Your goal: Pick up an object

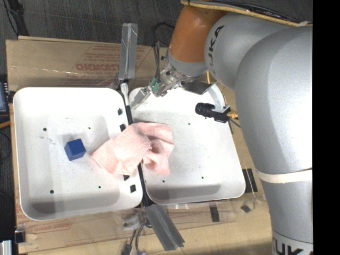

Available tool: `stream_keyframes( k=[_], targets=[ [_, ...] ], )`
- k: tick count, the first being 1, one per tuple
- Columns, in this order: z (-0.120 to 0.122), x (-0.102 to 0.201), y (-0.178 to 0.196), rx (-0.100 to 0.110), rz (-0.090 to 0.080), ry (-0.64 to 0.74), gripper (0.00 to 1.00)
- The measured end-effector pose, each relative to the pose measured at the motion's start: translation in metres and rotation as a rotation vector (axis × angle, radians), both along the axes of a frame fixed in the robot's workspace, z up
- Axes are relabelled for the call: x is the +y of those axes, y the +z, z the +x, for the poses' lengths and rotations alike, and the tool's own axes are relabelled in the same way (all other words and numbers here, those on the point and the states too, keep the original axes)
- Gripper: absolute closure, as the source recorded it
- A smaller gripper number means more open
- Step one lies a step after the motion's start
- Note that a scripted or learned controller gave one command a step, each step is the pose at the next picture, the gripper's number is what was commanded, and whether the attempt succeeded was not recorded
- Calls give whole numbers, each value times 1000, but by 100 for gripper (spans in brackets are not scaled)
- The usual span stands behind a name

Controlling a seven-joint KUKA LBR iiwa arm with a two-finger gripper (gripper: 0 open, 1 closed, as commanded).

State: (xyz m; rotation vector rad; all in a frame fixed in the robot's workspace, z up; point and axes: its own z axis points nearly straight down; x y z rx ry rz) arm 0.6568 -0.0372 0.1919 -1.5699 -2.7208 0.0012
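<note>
We see a pink cloth [135,149] draped over the bins' shared rim, a blue cube [75,149] left of it, the gripper [158,87] above it, jaws' state unclear.

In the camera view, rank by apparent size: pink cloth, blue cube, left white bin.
1. Left white plastic bin
2. Crumpled pink cloth, draped over the divide between the bins
3. Small blue cube, inside the left bin

Pink cloth [139,149] draped across the divide between two white bins [32,142], blue cube [75,149] in the left one.
</note>
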Motion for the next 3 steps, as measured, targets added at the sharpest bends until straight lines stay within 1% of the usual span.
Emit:
stream_keyframes(
  k=[1,2,3],
  targets=[
    [-10,-8,-1,4,0,34,0],
    [-25,-6,-1,4,0,53,0],
    [-67,-16,-1,3,1,183,0]
  ],
)
